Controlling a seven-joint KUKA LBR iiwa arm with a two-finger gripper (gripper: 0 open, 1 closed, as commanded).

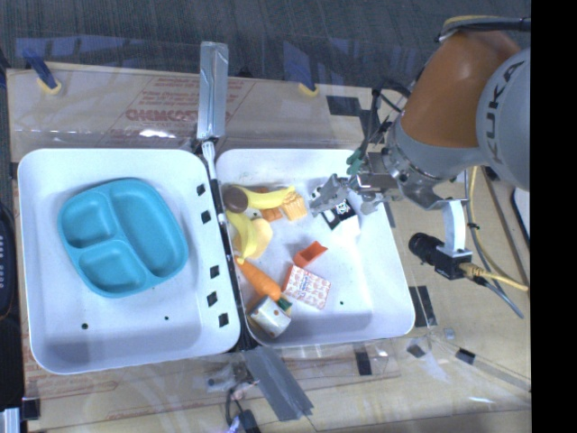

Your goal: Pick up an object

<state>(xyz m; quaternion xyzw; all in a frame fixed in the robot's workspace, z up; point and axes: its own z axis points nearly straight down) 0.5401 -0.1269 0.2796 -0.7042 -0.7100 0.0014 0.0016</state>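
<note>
My gripper [332, 197] hangs over the far right part of the right bin [383, 282], reaching in from the right. A small black-and-white thing [342, 212] sits right at its tip; whether it is held is unclear. To the gripper's left lie two yellow bananas [261, 213], a brown round piece [235, 198] and an orange cube [294, 209]. Nearer the front are a red-orange block [309, 253], a white packet with red dots [307, 287], a carrot [261, 280] and a small white-and-green container [270, 316].
The left bin [45, 332] holds a blue divided plate [123, 234]. A grey divider with black clips [213, 242] runs between the bins. The right bin's near right corner floor is bare white.
</note>
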